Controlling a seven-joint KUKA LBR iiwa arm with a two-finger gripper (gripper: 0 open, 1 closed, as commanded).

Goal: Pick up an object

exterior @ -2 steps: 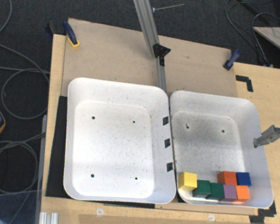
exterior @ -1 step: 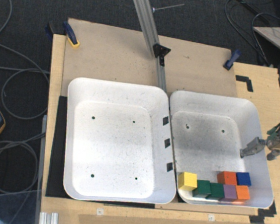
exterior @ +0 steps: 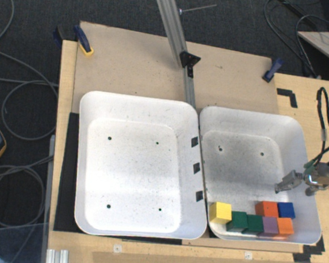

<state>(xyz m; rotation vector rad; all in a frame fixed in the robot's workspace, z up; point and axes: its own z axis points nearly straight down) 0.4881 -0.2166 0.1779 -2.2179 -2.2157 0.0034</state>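
Camera view: the tool (exterior: pixel 289 182), fingers spread with nothing between them, hovers just above the blocks (exterior: pixel 255 217) clustered in the right bin's (exterior: pixel 243 123) near corner.

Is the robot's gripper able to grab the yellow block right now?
Probably yes. The yellow block sits at the left end of the row with open space above, though a green block touches its right side. The gripper hovers nearby.

Single fixed camera sat high above bench (exterior: pixel 162 56), looked down at slant toward 12 o'clock; both bins (exterior: pixel 137 110) fell within frame.
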